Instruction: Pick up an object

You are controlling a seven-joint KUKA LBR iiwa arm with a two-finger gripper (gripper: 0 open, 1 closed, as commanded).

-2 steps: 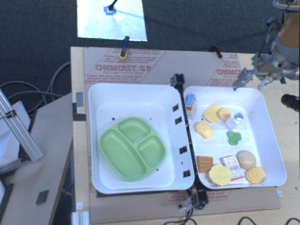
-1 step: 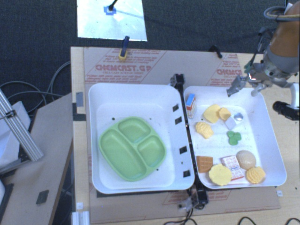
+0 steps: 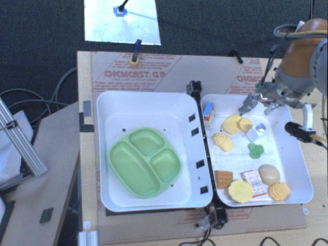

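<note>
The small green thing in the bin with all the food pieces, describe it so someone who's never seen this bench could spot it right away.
Look at the right-hand white bin, the one crowded with small items. Near its middle lies a small green piece, just below a grey-white block. It is the one green item among yellow, tan and orange neighbours, and far smaller than the green divided tray in the left bin.

Toy foods in right bin

I see the worktop, brown with red letters. Two white bins sit on it side by side: the left bin and the right bin.
</note>
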